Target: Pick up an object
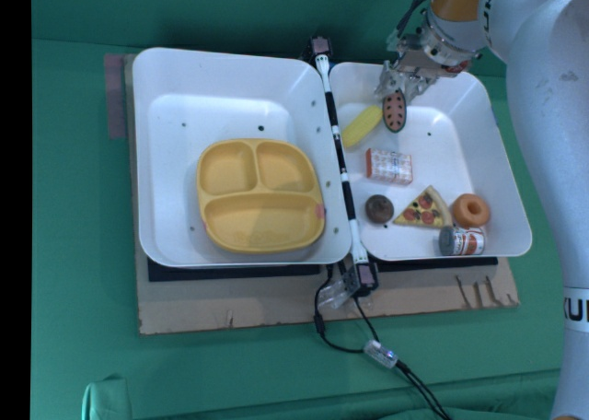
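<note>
My gripper (pixel 398 93) hangs over the back left part of the right bin (pixel 497 146). It is shut on the top end of a watermelon slice (pixel 395 113), red with dark seeds, which hangs upright just below the fingers. A yellow banana-like piece (pixel 362 125) lies just left of the slice, near the bin's left wall. Further forward in the same bin lie a clear orange-printed packet (pixel 388 166), a brown chocolate doughnut (pixel 379 209), a pizza slice (pixel 423 210), an orange doughnut (pixel 470 211) and a small can (pixel 461 241) on its side.
The left bin (pixel 175 96) holds a yellow divided plate (pixel 260 195) at its front right. A black-and-white divider bar (pixel 336 142) runs between the bins. Cables (pixel 368 344) trail off the bench's front edge. The arm (pixel 543 68) fills the right side.
</note>
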Controlling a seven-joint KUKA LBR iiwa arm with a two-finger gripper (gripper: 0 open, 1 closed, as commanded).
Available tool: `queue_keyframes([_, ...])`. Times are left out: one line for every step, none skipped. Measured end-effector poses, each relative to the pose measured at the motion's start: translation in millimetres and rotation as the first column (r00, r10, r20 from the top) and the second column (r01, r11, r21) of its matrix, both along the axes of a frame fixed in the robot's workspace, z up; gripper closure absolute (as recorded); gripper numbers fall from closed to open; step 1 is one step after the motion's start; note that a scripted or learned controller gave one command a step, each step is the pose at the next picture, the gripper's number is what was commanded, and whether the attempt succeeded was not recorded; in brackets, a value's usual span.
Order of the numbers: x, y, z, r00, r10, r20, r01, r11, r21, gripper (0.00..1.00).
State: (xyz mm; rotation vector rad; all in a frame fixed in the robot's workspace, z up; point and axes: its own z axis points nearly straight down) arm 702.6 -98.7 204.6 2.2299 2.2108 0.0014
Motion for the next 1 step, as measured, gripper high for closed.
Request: queue_keyframes([-76.9,43.9,80.9,1.0,0.006,0.008,-0.006,1.0,0.0,1.0])
